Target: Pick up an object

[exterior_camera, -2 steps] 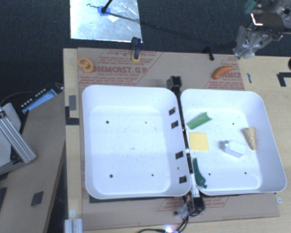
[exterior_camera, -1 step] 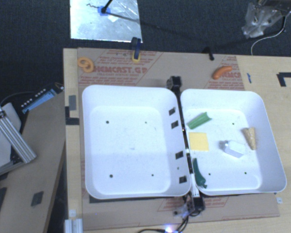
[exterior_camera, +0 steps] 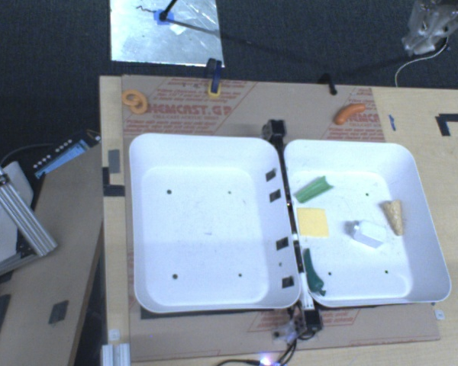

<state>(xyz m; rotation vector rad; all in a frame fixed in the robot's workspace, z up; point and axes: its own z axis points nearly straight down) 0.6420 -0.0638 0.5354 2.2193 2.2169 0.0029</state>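
Right bin [exterior_camera: 424, 204], yellow square [exterior_camera: 313, 223], green block [exterior_camera: 314, 188]

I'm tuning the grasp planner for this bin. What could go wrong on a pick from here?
1. The yellow square lies flat on the right bin floor, so fingers may slide over it.
2. The dark green piece hugs the centre wall, leaving little room.
3. The clear pale object and cone lie close together; one may get knocked.

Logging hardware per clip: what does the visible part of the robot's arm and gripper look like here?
At the top right corner, a pale grey metallic gripper part is visible, blurred and cut off by the frame edge. A thin white cable loops below it. Finer markings cannot be made out.
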